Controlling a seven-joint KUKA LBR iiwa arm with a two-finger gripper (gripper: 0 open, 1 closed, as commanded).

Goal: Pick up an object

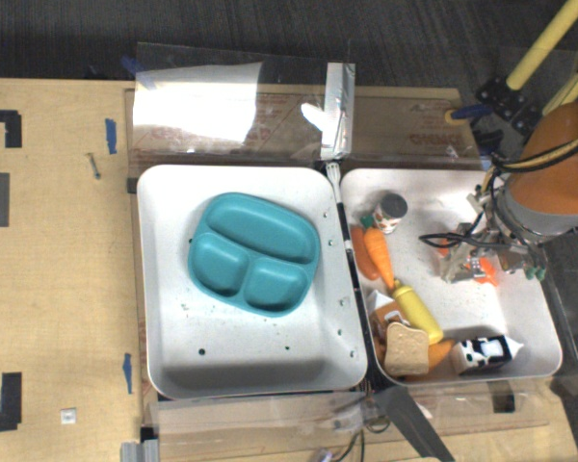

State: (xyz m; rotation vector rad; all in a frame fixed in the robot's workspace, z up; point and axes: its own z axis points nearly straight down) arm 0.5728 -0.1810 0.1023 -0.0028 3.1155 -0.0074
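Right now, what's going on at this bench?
A grey robot arm reaches in from the right and hangs over the right bin, its claw above bare bin floor. The toys lie along that bin's left and near side: a carrot, a yellow piece, a bread slice. A teal tray sits in the left bin.

A teal divided plate (254,251) lies in the left bin (164,287).

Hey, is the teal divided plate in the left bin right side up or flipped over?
Right side up. The teal plate shows three hollow compartments facing the camera, and it lies alone in the left bin.
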